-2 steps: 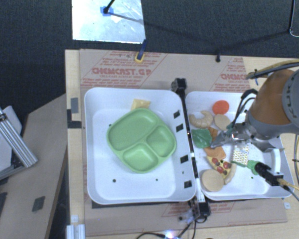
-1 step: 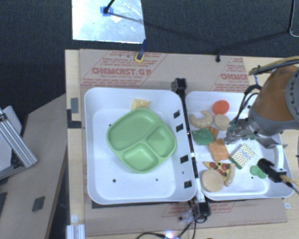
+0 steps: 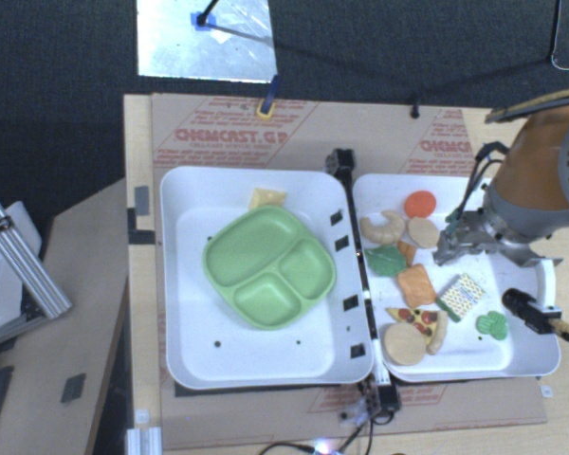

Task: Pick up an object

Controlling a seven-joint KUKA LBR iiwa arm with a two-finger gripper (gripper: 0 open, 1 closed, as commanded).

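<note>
Arm (image 3: 541, 173): you see it reach in from the right, a rounded grey body with an orange band, bent over the right bin.
Gripper (image 3: 448, 251): dark grey metal, low over the upper middle of the right bin; its tip hangs just beside the tan disc and above the orange block. You cannot tell how the jaws stand, and nothing shows between them.
Right bin (image 3: 526, 354): shallow, smooth white plastic with rounded corners; it holds the toy food you may pick from.
Red disc (image 3: 420, 203): flat, round, orange-red, near the bin's top wall.
Croissant (image 3: 383, 227): pale tan, curved, matte, at the upper left.
Tan disc (image 3: 423, 231): round and cream-coloured, touching the croissant's right end.
Leaf (image 3: 385, 260): dark green, irregular and flat, below the croissant.
Orange block (image 3: 416, 285): a tilted, rectangular slab in the middle.
Cracker (image 3: 462, 296): a pale, patterned square, tilted, right of the block.
Pizza slice (image 3: 416, 318): a wedge with red spots, above a round beige bun (image 3: 405, 344).
Broccoli (image 3: 491, 325): small, bright green, knobbly, at the lower right.
Left bin (image 3: 185, 349): the same white plastic.
Green tray (image 3: 268, 266): glossy, pale green, three compartments, rounded outline, lying askew in the left bin.
Yellow piece (image 3: 266, 198): small and flat, just above the tray.
</note>
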